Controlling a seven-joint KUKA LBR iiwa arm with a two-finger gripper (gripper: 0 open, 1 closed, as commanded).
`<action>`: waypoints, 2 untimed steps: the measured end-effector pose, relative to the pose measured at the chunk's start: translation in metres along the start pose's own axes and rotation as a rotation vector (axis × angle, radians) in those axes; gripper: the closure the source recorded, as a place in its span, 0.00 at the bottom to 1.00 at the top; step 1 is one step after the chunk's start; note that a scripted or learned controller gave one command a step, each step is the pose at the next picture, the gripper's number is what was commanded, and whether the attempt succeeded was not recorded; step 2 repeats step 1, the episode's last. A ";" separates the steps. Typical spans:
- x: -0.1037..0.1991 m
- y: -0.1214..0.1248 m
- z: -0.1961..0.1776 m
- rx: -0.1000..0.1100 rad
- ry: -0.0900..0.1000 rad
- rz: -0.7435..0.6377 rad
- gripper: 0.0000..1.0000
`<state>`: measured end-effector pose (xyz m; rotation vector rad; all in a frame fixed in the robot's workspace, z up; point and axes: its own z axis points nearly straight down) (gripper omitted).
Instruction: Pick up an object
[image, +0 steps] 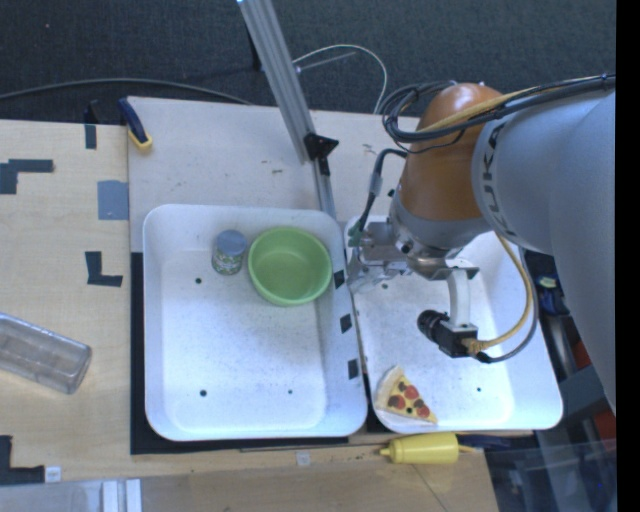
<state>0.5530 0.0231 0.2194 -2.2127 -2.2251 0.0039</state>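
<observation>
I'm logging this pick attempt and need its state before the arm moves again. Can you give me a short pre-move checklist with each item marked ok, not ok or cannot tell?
1. Pickable things in the left bin: ok; a green bowl and a small jar stand close together in its upper part.
2. Pickable thing in the right bin: ok; a pizza slice toy lies in its lower left corner.
3. Gripper over a target: not ok; it sits above the divider between the bins, beside the bowl.
4. Something held: cannot tell.
5. Pizza slice free of the arm: ok; it lies apart.
</observation>
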 end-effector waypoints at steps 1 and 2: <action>0.045 -0.013 0.005 0.000 0.000 -0.001 1.00; 0.045 -0.013 0.005 0.000 0.000 -0.001 1.00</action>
